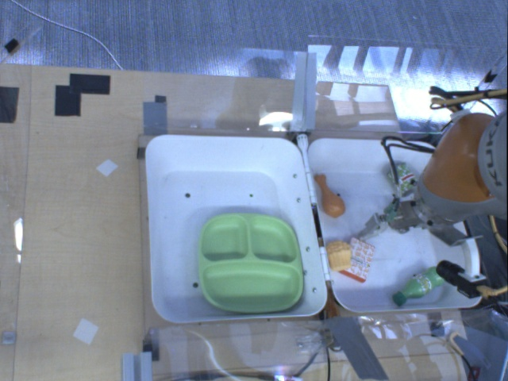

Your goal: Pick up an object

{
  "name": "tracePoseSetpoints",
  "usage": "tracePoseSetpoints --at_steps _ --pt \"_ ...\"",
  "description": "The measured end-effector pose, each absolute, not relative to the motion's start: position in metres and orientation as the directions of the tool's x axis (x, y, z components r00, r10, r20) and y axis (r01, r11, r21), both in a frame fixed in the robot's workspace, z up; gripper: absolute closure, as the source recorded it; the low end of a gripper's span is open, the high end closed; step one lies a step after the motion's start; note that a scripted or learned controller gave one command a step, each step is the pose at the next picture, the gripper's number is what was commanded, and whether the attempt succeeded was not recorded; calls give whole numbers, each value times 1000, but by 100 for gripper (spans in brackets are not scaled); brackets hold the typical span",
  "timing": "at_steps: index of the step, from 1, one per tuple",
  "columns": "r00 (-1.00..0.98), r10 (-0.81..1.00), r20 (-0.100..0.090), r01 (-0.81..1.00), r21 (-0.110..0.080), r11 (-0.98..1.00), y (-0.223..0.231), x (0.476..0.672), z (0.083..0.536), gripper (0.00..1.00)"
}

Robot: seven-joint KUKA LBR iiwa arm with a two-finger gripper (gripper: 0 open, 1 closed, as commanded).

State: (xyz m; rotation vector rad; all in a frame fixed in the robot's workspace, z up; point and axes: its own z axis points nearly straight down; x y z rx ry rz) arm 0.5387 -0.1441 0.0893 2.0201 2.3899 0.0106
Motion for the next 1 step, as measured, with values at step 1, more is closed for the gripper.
tracePoseSetpoints --at_steps 1 --pt "-287 958 -1 958 4 287 -91 534 96 0"
